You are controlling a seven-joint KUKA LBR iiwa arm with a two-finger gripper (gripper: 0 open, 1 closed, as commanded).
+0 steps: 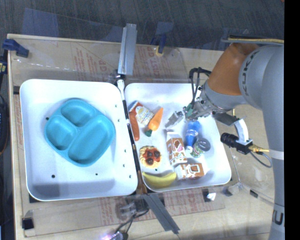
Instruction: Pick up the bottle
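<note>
While the arm (250, 79) reaches in over the right bin (221, 156), the pincer (182, 115) hangs low inside that bin, just above its contents; fingers appear spread apart with nothing between them. Bottle (192, 134), blue, lies just below and slightly right of the pincer, close to it but not gripped; contact not resolvable. Dark round lid-like object (202, 145) sits beyond the bottle, further down and right. Small carton (175, 150) lies directly below the pincer, a second printed carton (191, 170) further below. Banana (159, 179) at the bin's lower edge, down-left of the pincer. Carrot (155, 120) just left of the pincer; orange packet (143, 115) beyond it. Fruit-print item (150, 155) down-left. Left bin (37, 184), well to the pincer's left, holds a blue divided plate (79, 130).
</note>
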